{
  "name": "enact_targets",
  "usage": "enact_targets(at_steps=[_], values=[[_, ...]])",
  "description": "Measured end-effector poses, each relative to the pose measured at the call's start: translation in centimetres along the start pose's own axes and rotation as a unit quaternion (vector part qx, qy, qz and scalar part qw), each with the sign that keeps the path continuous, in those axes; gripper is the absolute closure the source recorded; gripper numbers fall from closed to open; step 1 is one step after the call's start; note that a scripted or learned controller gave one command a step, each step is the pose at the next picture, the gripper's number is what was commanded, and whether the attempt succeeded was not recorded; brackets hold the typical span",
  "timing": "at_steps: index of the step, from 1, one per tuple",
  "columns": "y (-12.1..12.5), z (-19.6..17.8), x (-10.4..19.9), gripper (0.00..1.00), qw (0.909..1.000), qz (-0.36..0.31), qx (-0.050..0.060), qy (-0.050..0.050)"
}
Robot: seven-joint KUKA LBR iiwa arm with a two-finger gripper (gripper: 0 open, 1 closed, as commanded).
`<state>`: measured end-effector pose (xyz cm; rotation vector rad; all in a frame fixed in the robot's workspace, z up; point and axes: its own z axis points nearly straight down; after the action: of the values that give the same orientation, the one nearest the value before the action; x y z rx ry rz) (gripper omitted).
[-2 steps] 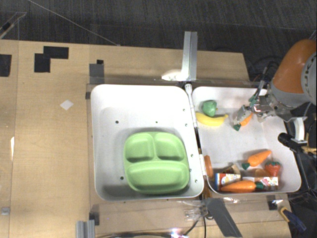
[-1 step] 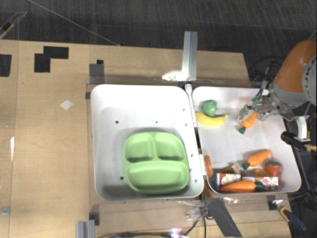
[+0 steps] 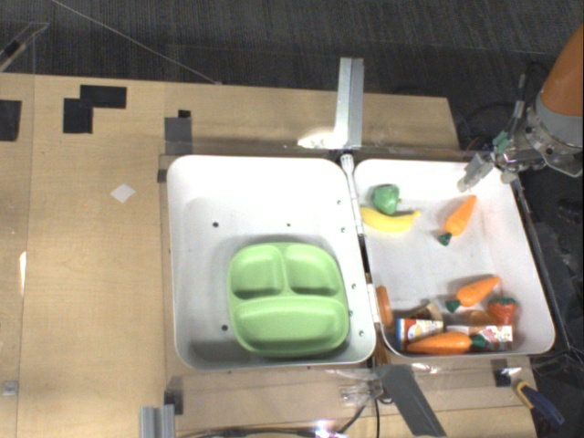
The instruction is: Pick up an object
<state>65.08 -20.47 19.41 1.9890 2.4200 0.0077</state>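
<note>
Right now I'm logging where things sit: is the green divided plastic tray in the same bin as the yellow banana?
No: the green divided plastic tray lies in the left white bin, while the yellow banana lies in the right white bin.

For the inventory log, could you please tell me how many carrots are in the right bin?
3: one carrot lies alone near the far wall, one tops the near-corner pile, one lies along the near wall. More may be hidden within the pile.
</note>
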Motion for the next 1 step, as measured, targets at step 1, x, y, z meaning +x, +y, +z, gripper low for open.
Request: enact_targets(at_steps=[1], values=[[1.45,10.62,0.23,0.00,0.9997,0.024,0.002,0.004]])
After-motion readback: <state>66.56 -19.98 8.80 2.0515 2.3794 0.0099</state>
